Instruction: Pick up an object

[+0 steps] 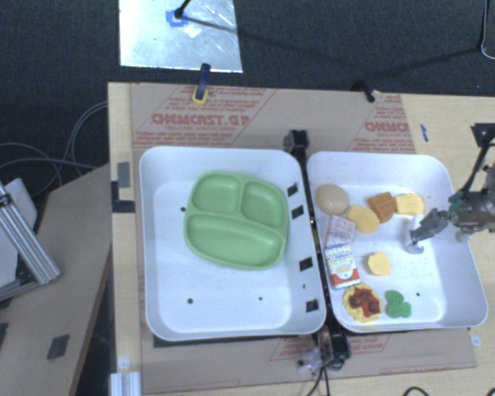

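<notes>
Camera view shows the hand [419, 236] low at the right bin's [458, 291] three o'clock side, whether apart or together I cannot tell, with toy food pieces [365, 219] grouped toward nine o'clock.

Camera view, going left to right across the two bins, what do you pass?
Green divided plate in the left bin → beige round piece → orange block → yellow ridged piece → gripper over the right bin.
</notes>
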Tool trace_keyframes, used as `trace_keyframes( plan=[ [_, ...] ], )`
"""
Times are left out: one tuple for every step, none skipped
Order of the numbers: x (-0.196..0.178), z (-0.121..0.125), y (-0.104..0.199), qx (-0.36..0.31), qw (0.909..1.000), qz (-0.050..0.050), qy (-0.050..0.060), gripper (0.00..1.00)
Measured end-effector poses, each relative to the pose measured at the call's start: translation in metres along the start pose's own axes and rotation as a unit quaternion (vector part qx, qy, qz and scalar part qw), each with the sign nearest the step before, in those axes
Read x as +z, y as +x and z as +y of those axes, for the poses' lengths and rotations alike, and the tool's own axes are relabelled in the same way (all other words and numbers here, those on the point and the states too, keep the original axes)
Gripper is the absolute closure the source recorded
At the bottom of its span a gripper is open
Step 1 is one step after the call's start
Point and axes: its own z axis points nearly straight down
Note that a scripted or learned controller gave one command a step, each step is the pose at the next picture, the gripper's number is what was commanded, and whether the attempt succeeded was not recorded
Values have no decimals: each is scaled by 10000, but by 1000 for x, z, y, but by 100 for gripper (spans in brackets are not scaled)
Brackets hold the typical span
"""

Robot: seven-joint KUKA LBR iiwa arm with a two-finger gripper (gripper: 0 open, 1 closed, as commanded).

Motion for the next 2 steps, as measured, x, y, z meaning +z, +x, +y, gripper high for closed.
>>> trace_keyframes(
  plan=[
    [-6, 2, 1, -19, 10000, -14, -57, 0],
    [37, -1, -2, -6, 10000, -9, -45, 0]
  ],
)
